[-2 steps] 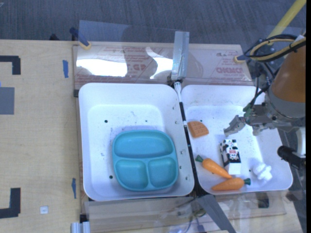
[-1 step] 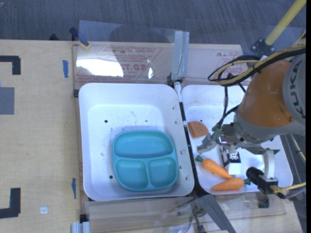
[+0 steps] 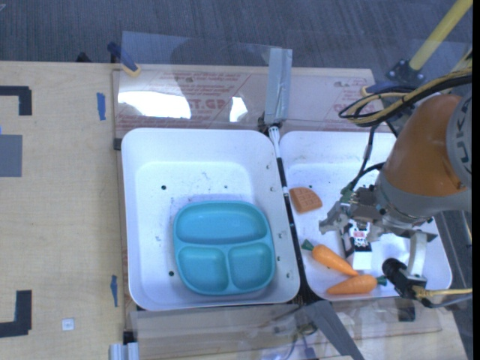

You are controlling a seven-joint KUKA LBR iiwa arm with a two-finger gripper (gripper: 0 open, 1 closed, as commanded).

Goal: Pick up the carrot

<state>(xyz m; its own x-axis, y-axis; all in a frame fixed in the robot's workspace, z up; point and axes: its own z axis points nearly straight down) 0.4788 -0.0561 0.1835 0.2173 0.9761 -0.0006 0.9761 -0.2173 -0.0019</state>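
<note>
Orange carrots lay in the right bin, under the arm's gripper.

One carrot (image 3: 331, 257) lay slantwise near the bin's middle, green end to the left; a second carrot (image 3: 352, 284) lay just nearer, close to the near wall of the right bin (image 3: 322, 163). The gripper (image 3: 358, 235) hovered just right of the first carrot, but whether it was open or closed could not be told. A tan piece of food (image 3: 305, 199) sat farther back. A teal divided tray (image 3: 223, 247) rested in the left bin (image 3: 150, 163) on the worktop (image 3: 52, 201).

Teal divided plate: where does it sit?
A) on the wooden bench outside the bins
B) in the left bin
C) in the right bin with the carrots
B: the teal plate lies on the floor of the left bin, while both carrots lie in the right bin.
</note>
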